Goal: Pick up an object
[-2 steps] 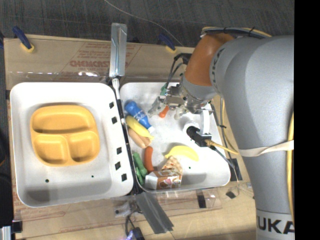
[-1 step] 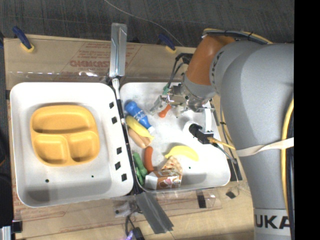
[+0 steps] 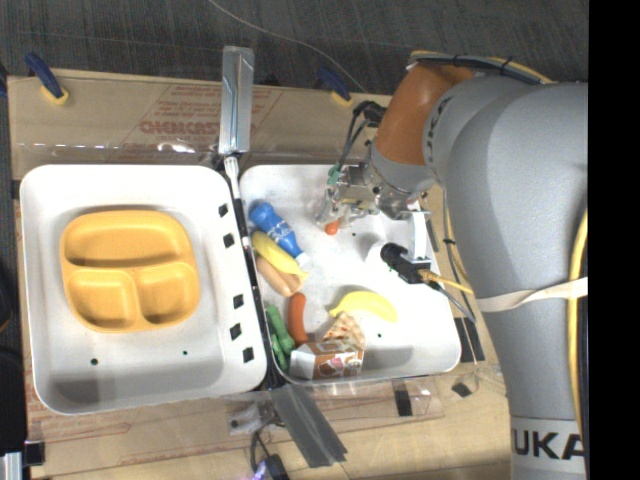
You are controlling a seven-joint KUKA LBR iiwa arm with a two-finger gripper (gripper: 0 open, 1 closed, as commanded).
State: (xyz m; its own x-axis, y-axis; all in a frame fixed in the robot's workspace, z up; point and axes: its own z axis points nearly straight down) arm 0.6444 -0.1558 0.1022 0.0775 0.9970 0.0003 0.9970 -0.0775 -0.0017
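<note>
The gripper (image 3: 338,203) is hovering over the right bin (image 3: 425,353), above a small orange object (image 3: 331,229); whether its jaws are parted is impossible to tell. That object is lying on bare floor (probably light, smooth plastic), favouring a centred pinch.

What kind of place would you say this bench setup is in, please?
Most likely a robotics lab set up for grasping trials. A grey industrial arm reaches over two white bins clamped to cardboard; one bin holds toy food such as a banana, the other a yellow divided tray.
</note>
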